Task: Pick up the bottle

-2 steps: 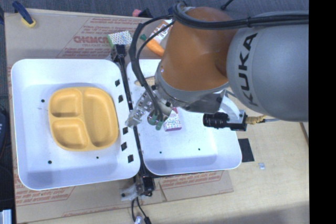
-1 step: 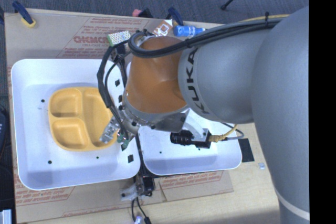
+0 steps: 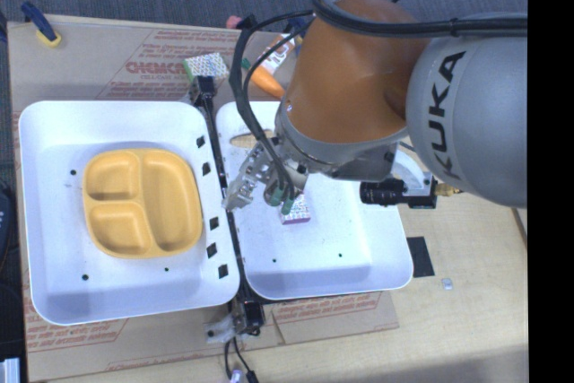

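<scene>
Over the right bin [image 3: 386, 269] we find the arm [image 3: 466, 121] reaching in from the right, its big orange band [image 3: 350, 72] covering much of that bin's upper half. Below the band hangs the gripper [image 3: 260, 186], low over the bin floor near the left wall — whether it is released or clenched we cannot tell, the metal parts blur together there. Just beside it, to the right, we see a small object with a green and pinkish patterned surface [image 3: 294, 207] lying on the white floor; we cannot say for sure it is the bottle, and nothing is clearly caught in the gripper. Up behind the band, an orange-and-white item [image 3: 269, 72] peeks out at the bin's far edge — too hidden to name.

Across in the left bin [image 3: 36, 193] sits a yellow divided plate [image 3: 142, 202], three compartments, flat on the floor, well apart from the gripper. Both bins rest on cardboard [image 3: 134, 58] with red print. A small patterned box [image 3: 204, 65] sits on the cardboard just above the bins' dividing line, and black cables [image 3: 235, 67] loop past it.
</scene>
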Controlling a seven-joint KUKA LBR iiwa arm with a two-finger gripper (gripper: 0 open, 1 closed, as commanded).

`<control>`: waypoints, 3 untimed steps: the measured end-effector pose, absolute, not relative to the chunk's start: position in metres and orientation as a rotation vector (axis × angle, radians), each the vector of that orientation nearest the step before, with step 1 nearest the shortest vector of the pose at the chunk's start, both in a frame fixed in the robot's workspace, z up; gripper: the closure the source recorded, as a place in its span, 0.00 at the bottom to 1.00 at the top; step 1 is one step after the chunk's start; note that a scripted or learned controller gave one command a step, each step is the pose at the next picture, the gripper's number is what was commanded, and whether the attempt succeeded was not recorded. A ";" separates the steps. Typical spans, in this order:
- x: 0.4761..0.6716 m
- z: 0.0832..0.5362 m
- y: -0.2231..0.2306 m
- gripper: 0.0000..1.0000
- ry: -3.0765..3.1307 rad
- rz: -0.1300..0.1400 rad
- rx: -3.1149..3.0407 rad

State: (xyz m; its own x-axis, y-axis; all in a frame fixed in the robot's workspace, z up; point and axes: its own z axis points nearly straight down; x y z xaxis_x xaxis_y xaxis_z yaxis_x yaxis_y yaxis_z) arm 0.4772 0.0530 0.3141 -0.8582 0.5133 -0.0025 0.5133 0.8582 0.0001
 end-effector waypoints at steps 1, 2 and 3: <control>0.475 0.191 0.074 1.00 3.073 -0.003 0.674; 0.477 0.276 0.033 1.00 3.099 -0.001 0.505; 0.476 0.198 0.092 1.00 3.145 -0.002 -0.052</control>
State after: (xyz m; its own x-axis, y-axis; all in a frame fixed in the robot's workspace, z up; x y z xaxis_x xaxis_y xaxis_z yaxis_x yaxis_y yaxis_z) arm 0.4758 0.0925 0.1976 -0.9994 -0.0333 0.0037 -0.0333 0.9994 -0.0010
